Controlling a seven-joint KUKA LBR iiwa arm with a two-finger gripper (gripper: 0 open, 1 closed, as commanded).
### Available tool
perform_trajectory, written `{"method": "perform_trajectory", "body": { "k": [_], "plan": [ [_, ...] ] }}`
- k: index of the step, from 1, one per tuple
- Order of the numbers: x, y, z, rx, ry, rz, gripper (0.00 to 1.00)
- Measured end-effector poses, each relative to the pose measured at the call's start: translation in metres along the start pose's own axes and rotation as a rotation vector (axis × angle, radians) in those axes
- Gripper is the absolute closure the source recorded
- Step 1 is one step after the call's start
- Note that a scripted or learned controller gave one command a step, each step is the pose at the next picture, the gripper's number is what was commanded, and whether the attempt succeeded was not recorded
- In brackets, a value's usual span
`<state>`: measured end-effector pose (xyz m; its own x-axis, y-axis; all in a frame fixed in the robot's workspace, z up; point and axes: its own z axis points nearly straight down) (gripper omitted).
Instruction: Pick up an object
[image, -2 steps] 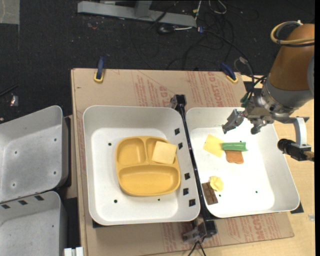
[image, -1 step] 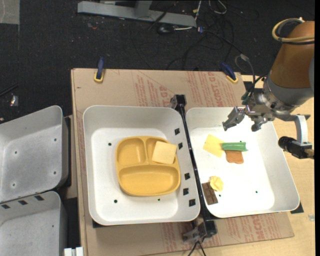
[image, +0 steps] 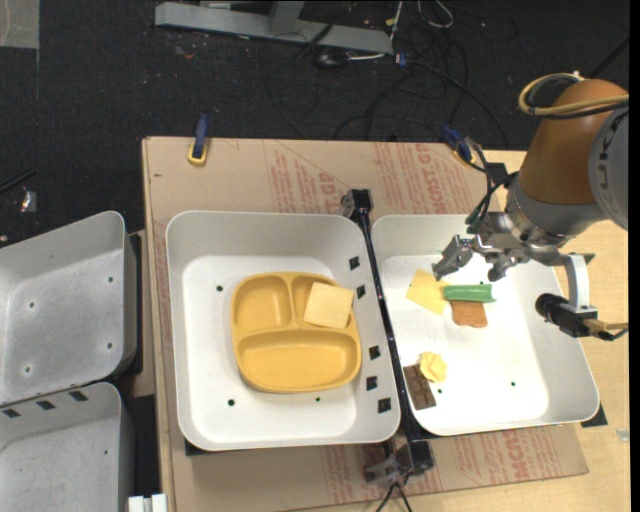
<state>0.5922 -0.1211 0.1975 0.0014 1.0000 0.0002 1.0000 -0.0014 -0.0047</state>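
Nothing's picked up yet as far as I can see. The tool (image: 476, 258) hovers over the right bin (image: 560, 400) with its fingers spread apart and nothing between them, right above the yellow wedge (image: 425, 292), green piece (image: 468, 293) and brown piece (image: 470, 315). Hard to tell its height from this angle. The whole grasp and lift is left to do.

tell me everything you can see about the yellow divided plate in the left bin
The yellow divided plate looks like moulded plastic, a rounded rectangle with three compartments: two small ones along the far side and one wide one nearer the camera. It lies flat, slightly turned, on the floor of the left bin. A pale yellow square piece rests over its far right compartment.
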Motion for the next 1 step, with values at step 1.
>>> {"method": "perform_trajectory", "body": {
  "k": [1],
  "plan": [
    [-0.0005, -0.0023, 0.0432, -0.001, 0.0, 0.0, 0.0]
  ]
}}
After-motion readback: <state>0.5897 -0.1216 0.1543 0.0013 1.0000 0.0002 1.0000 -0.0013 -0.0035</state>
